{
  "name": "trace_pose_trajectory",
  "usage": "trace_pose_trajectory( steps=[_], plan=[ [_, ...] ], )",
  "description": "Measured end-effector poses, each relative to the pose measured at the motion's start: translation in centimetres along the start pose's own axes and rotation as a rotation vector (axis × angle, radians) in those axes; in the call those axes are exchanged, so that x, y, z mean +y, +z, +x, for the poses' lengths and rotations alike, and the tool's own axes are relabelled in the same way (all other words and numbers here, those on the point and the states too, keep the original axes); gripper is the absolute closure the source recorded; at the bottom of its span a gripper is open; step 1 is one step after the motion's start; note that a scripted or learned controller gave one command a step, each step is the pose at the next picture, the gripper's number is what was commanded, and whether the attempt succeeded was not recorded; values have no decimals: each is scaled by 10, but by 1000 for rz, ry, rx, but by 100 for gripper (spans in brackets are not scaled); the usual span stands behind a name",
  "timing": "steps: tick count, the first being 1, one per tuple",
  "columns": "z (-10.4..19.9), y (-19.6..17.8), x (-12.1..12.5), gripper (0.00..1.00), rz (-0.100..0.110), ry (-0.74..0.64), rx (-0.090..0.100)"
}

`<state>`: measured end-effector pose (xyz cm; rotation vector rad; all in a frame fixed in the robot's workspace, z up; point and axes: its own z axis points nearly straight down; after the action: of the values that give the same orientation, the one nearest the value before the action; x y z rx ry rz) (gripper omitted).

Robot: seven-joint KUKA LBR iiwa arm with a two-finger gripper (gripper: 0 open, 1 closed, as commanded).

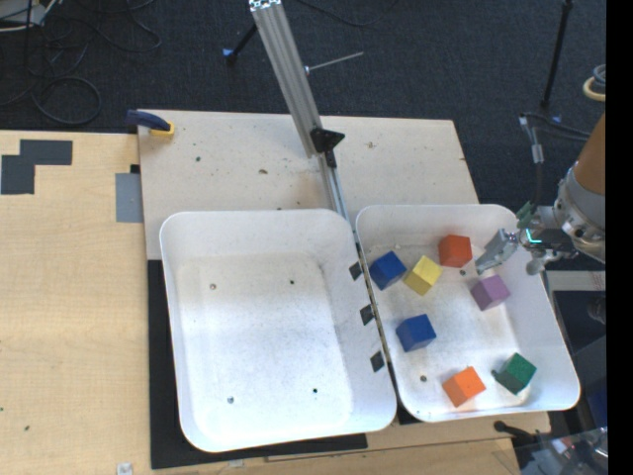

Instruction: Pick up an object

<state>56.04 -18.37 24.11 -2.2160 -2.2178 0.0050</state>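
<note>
End effector [497, 250] apparently empty above purple cube [490, 291]

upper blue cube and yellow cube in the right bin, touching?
Cannot tell. In the camera view the upper blue cube and the yellow cube sit side by side, edges nearly meeting; at this slant neither a gap nor contact shows plainly.

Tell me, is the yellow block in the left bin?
No, the yellow block sits in the right bin, between a blue block and an orange-red block.
</note>
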Motion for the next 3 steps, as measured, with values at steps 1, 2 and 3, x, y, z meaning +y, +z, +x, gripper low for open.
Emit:
trace_pose_trajectory(
  steps=[1, 2, 3],
  plan=[
    [0, -2, 1, 0, -4, 1, -1],
    [-6, 45, 4, 0, 1, 1, 0],
    [-10, 95, -5, 0, 2, 1, 0]
  ],
)
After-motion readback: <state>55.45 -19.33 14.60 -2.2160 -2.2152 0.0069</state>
